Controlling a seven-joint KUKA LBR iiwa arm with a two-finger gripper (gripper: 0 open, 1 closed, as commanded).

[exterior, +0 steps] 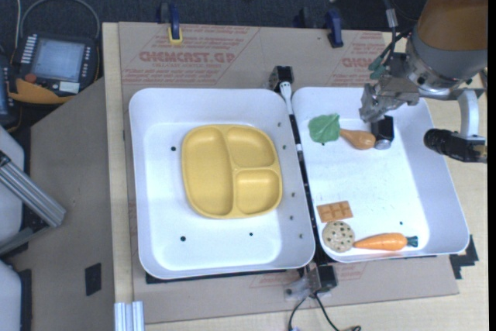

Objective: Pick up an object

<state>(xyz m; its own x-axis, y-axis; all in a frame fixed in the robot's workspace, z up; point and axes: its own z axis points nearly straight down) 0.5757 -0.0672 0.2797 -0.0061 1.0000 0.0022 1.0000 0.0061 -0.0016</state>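
Cardboard covers the desk under two white bins. Nearest the camera, well below the fingers, an orange carrot, a cookie and a cracker lie in the right bin. Left of them, a yellow divided plate sits in the left bin. Farther back, the gripper hangs over a tan pear-like piece, beside a green leaf; whether the fingers are spread or closed is hard to make out.

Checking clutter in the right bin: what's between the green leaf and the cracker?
Bare white bin floor between the green leaf and the cracker, seen in the camera view.
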